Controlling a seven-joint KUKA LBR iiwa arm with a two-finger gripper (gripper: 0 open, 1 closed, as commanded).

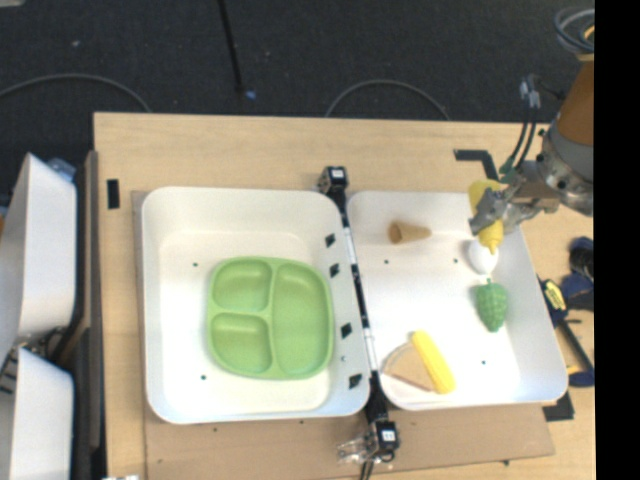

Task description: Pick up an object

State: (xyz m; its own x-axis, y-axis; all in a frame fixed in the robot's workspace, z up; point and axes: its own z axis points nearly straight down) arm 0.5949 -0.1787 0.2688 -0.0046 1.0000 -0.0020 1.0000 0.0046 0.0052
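Camera view: end effector at right bin's far edge

End effector (497, 211) over the far right rim of the right bin (440, 268), against a yellow object (489, 230); spread or pressed together, cannot tell. Just below, a white egg-shaped piece (482, 258), then a green leafy toy (492, 306). Farther left, a small brown cone (408, 233). At the near edge, a yellow corn cob (432, 360) lying on a tan wedge (404, 370). In the left bin (170, 228), a green divided plate (270, 316). Both bins on the wooden desk (200, 143).
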